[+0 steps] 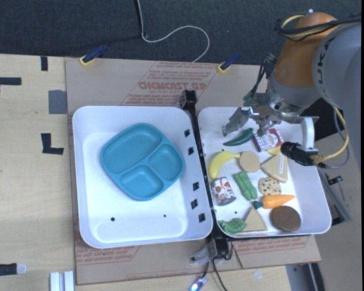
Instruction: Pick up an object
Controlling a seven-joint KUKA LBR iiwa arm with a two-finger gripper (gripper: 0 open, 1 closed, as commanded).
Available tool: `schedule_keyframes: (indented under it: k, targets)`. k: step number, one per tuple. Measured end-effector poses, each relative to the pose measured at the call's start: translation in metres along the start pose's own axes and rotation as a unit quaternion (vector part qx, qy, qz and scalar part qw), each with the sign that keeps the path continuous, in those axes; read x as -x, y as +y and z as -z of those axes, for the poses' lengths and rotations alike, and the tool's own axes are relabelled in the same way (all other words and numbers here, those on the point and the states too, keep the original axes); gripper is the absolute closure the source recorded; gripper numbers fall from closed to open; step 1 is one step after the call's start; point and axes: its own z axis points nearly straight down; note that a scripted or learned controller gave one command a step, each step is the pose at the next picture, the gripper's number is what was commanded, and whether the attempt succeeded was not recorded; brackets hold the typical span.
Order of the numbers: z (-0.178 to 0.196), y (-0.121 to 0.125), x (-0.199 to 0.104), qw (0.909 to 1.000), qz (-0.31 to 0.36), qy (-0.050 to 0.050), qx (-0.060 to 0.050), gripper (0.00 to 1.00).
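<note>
Fixed overhead cam, slanted, over both bins (85,162).

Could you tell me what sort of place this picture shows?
Probably a robotics lab bench for grasping trials: two white bins on cardboard, a blue divided plate, toy food such as a banana, and the gripper above.

This is a robotics lab set up for testing, not a home or a kitchen. The wooden bench (24,162) carries black tape marks and a sheet of printed cardboard (164,83) held down by yellow and blue clamps (94,54), and two shallow white bins (85,180) sit side by side on it with a loose white cable (170,35) running behind over dark carpet. A grey industrial arm with an orange band (303,47) reaches over the right-hand bin, which is filled with plastic toy food (255,180), while the left-hand bin holds a blue sectioned plate (142,161).
</note>
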Motion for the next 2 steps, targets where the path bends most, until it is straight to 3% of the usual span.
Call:
schedule_keyframes:
  k: [1,2]
  targets:
    - [0.037,-0.059,-0.033,1.0000,0.001,0.001,0.000,0.00]
    - [-0.019,-0.121,-0.089,1.0000,0.001,0.001,-0.006,0.00]
